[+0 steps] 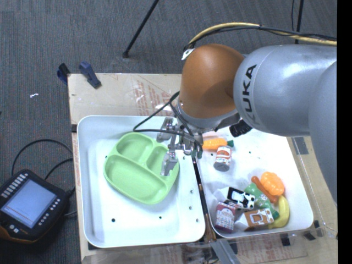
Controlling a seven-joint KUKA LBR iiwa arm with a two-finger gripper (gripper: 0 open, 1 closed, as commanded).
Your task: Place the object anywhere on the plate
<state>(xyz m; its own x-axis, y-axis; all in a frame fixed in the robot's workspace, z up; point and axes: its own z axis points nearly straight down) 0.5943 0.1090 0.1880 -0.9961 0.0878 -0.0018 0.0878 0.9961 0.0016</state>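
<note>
Claw (169, 161) over green plate (135, 172) – right rim, left bin (96, 213)

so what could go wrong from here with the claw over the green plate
1. The claw hangs low over the right side of the green three-compartment plastic plate, and no object can be made out in it, so the place may come to nothing.
2. If it descends further it could press the plate's rim and tip or slide it in the left white bin.

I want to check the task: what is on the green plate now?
No toy lies on the plate. The gripper hangs over its right side and hides a small patch there.
</note>
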